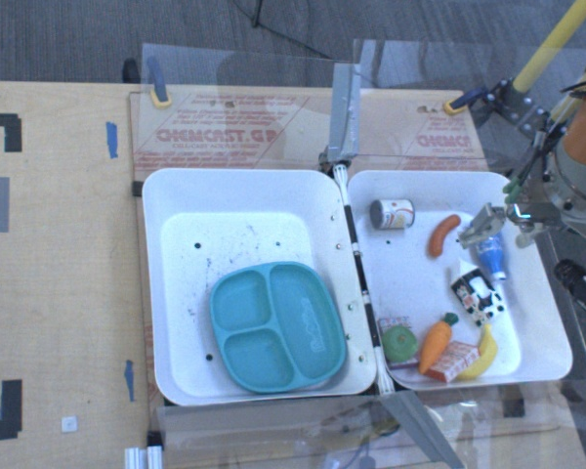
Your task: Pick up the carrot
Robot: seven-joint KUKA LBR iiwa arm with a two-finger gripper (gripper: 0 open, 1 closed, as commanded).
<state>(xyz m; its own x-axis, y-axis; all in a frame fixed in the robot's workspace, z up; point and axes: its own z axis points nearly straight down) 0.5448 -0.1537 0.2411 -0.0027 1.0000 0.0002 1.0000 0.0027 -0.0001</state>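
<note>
Wooden bench (pixel 59 262), two white bins, camera view from above. Gripper (pixel 490 225) hovers over the right bin (pixel 547 311), upper right; can't tell how its tool is set (too blurred). You're at approach. Carrot (pixel 435 345) lies near the front wall, between green round item (pixel 400 343) and banana (pixel 482 353). Next move: travel toward the front, descend. Left bin (pixel 176 223) holds a teal divided plate (pixel 277 326).

**Colours in the bins**

The carrot (pixel 435 345) is orange with a green top. The divided plate (pixel 276 326) is teal. The banana (pixel 482 354) is yellow, the sausage (pixel 442 235) orange-red, both bins (pixel 176 213) white, dark-speckled.
</note>
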